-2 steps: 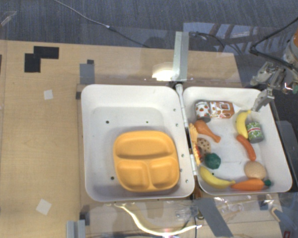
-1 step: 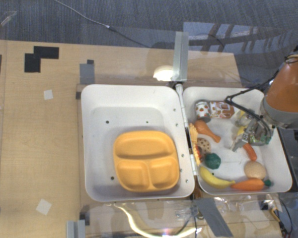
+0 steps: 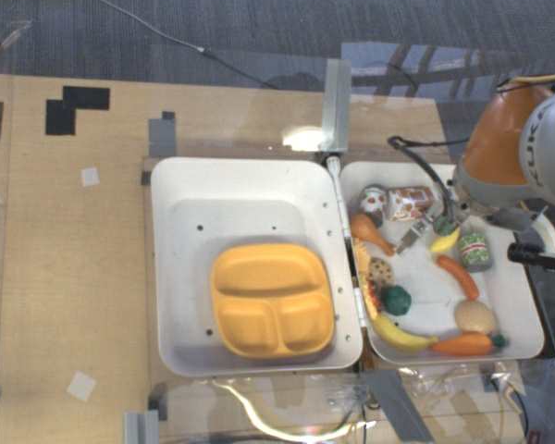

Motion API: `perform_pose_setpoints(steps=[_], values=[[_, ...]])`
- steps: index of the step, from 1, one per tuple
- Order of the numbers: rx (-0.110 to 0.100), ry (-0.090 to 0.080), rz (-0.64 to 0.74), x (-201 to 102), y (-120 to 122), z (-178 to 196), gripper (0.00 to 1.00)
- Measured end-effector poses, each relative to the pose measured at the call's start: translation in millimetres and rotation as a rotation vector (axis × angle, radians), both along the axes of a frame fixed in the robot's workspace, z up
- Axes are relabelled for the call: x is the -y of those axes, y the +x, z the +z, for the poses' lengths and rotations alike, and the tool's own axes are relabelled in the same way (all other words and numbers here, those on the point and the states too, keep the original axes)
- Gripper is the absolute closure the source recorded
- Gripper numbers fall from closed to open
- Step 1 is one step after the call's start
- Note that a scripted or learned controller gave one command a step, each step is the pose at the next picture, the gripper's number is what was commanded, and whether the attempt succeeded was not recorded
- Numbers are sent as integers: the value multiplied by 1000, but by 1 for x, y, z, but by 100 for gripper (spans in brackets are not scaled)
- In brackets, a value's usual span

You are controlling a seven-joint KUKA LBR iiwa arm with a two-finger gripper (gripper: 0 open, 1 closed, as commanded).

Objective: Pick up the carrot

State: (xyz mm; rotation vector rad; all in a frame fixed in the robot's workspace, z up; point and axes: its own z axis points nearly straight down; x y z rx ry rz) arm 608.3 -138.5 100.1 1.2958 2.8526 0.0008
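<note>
Two white bins sit side by side; our carrot [image 3: 464, 344] lies along the near edge of the right bin [image 3: 525, 317], beside a banana [image 3: 399, 332]. Our gripper [image 3: 424, 230] hangs near the bin's far edge; we cannot tell its opening.

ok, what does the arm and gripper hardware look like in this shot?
The arm has a rounded grey shell with a broad orange band above the wrist and dark lettering on the grey part at the right edge. A black cable loops off the wrist. The gripper is small, metallic grey, with two thin fingers. A black-and-white fitting juts out below the wrist.
</note>
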Motion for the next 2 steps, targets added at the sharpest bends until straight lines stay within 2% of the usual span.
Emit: perform_pose_setpoints(steps=[1,2], values=[[8,-2,9,-1,3,13,100],[-3,-1,187,66,-64,-2,100]])
